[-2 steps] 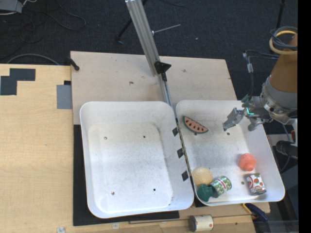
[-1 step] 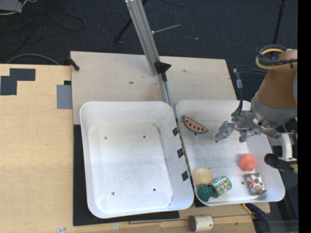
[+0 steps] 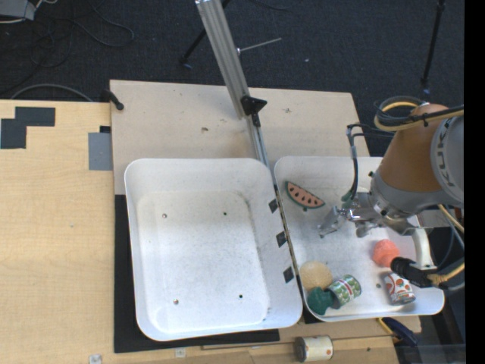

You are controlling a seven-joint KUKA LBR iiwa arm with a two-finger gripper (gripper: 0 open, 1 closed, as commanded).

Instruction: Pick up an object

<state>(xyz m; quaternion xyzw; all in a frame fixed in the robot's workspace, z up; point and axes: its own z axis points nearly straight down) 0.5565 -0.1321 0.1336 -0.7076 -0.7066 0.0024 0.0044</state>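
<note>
My claw (image 3: 331, 224) hangs low over the right bin (image 3: 333, 171), and I cannot tell how far it is open or whether it has anything. The nearest thing is the watermelon slice (image 3: 305, 196), just up and to the left in the camera view, its long axis running diagonally. The orange ball (image 3: 385, 252) lies to the right and below, further off.

Both white bins (image 3: 197, 294) look like matt plastic (faintly speckled), on a pale wooden bench (image 3: 174, 120).
</note>
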